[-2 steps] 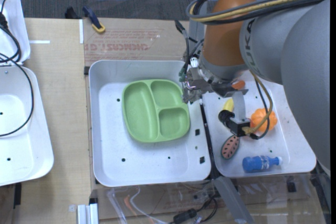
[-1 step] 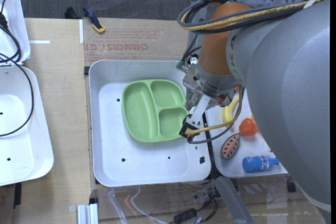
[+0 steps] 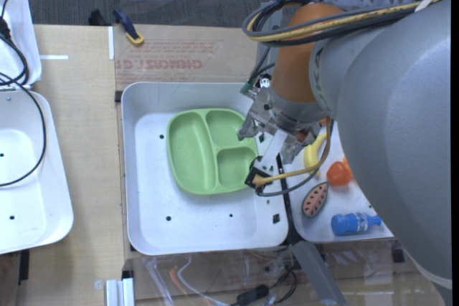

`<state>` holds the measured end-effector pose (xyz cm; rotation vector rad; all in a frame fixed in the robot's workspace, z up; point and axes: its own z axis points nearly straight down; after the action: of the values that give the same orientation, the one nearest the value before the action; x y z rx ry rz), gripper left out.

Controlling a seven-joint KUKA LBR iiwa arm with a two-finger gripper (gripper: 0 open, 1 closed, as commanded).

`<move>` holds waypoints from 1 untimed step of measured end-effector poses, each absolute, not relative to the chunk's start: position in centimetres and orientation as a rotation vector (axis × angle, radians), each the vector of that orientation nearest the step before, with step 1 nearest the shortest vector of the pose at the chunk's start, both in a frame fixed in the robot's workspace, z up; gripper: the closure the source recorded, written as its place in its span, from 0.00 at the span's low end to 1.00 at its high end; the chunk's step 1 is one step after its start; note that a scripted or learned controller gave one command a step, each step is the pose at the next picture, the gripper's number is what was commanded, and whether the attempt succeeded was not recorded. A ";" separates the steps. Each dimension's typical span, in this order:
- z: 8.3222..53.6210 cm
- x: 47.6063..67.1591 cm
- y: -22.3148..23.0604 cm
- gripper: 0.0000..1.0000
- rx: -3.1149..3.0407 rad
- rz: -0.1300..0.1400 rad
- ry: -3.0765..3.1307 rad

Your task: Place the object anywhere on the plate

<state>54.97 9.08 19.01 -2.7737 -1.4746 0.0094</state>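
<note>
plate (image 3: 193, 154): green, nothing laid on it
gripper (image 3: 252, 131): hung at the plate's right rim, likely for a drop; open or shut can't be told
object: none seen held; blue bottle (image 3: 355, 223) parked near bench's right edge

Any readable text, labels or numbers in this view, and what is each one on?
Cardboard sheet: two lines of faint red print, seemingly upside down, too blurred to read.
Blue bottle: any label is too small to read.
No other writing can be made out.
</note>
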 end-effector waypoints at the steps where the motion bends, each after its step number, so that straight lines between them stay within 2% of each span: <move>1: 19.8 55.0 9.0 1.00 -2.772 0.016 -1.478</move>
<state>54.98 8.99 19.81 -2.7722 -1.4776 0.0160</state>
